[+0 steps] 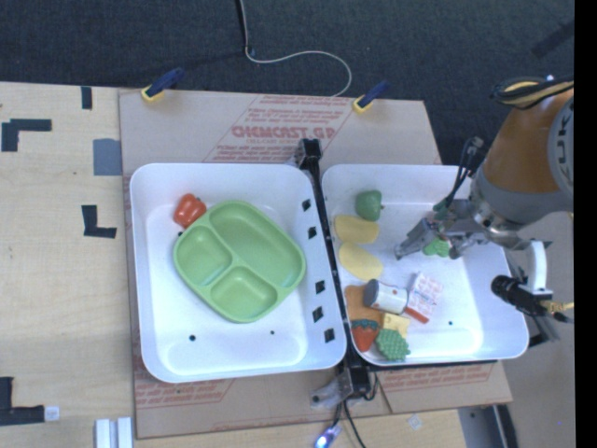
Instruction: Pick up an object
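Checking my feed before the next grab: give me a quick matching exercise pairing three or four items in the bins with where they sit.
Things:
1. green divided plate
2. orange-red toy
3. green pepper
4. gripper

Places:
A. top of the right bin, near the divider
B. middle of the left bin
C. over the right bin, at a small green piece
D. left bin, touching the plate's upper left edge

Pairs: 1-B, 2-D, 3-A, 4-C
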You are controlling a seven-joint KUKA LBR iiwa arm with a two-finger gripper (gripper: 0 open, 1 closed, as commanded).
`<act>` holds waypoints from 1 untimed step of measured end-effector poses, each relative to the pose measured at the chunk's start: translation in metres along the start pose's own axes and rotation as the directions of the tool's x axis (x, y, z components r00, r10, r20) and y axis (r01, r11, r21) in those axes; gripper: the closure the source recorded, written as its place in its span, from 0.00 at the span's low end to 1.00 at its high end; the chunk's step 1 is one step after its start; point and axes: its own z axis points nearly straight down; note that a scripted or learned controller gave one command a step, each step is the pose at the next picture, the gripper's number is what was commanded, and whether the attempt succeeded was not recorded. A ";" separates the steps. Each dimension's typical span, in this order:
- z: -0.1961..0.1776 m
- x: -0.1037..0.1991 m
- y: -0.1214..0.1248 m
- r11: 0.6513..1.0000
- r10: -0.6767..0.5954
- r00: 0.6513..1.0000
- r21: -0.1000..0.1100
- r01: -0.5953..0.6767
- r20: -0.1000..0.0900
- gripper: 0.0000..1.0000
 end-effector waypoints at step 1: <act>-0.005 0.000 0.003 1.000 -0.002 1.000 -0.010 0.002 0.002 0.00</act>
